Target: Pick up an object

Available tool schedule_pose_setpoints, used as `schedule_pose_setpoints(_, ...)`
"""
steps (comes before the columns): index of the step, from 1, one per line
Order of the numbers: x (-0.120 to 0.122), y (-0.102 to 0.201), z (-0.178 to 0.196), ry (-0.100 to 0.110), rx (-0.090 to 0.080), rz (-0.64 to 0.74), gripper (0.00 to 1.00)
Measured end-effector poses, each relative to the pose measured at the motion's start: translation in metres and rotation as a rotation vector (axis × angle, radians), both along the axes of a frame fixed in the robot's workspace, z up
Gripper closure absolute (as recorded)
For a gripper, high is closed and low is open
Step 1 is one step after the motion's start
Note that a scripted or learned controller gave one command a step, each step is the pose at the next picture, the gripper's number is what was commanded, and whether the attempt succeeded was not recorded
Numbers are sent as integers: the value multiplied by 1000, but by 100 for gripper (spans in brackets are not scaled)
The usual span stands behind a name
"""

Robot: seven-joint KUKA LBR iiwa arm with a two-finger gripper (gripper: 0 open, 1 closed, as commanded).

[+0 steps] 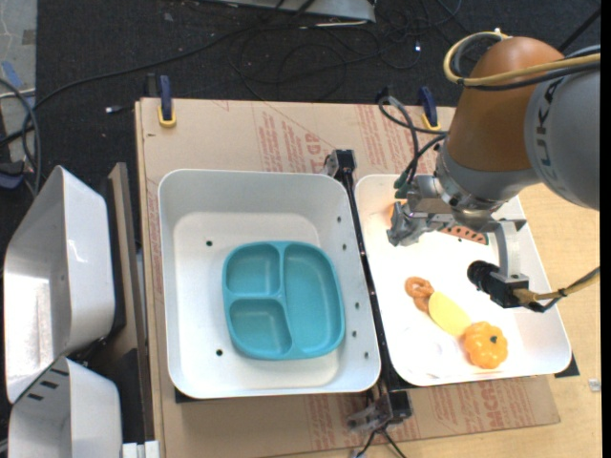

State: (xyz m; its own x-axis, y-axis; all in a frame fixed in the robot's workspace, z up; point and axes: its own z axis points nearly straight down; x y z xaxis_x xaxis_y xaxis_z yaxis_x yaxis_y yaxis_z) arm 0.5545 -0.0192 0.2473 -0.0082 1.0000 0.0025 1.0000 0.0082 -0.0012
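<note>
We cannot tell how the gripper [412, 225] is set; it hangs over the right bin [544, 284] at its eleven o'clock corner, touching no item we can make out. Toward five o'clock lie an orange pretzel-like piece [417, 289], a yellow banana-shaped toy [446, 313] and a small orange pumpkin [484, 344]. We judge a centred, straight-down descent best. The left bin [181, 256] on the desk [267, 132] holds a teal divided tray [283, 300].

Right bin [544, 356] as landmark: pincer [409, 225] over its far-left part. Pretzel [418, 289], yellow banana [446, 313], orange pumpkin [485, 344] along its near half. Teal divided plate [283, 300] in left bin [181, 256] beside it.
</note>
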Motion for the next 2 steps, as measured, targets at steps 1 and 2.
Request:
schedule_pose_setpoints(1, -21, 50, -15, 3, -1, -1, 100)
schedule_pose_setpoints(2, -31, 113, -17, 1, 0, 1, 100)
